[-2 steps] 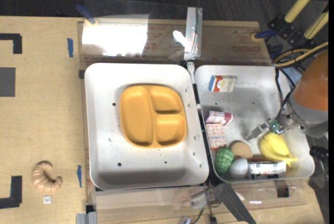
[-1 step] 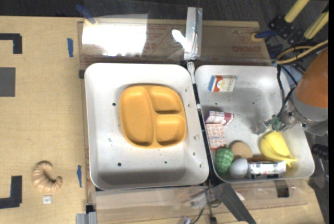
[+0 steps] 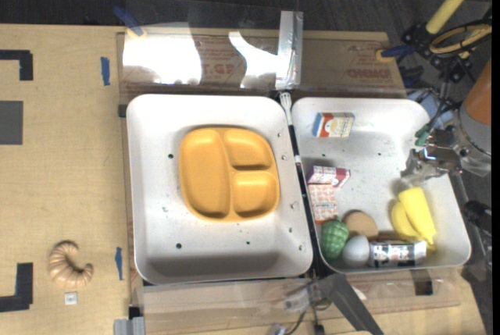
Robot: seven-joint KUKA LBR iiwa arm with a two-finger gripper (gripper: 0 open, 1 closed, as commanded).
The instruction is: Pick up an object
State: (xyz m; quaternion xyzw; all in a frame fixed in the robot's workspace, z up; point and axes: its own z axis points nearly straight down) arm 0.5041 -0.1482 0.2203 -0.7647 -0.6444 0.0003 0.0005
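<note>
We're in the approach step: from the overhead camera the gripper (image 3: 426, 158) sits at the right rim of the right bin (image 3: 375, 111), just above the banana (image 3: 414, 214) and touching nothing we can see; we can't tell how far the jaws are apart, and nothing shows between them. Likeliest target is the banana, lying by the bin's right wall with its long axis running from upper left to lower right, so next we'd need the jaws to drop and close across its short side. The left bin (image 3: 148, 169) holds an orange tray (image 3: 229, 172).
</note>
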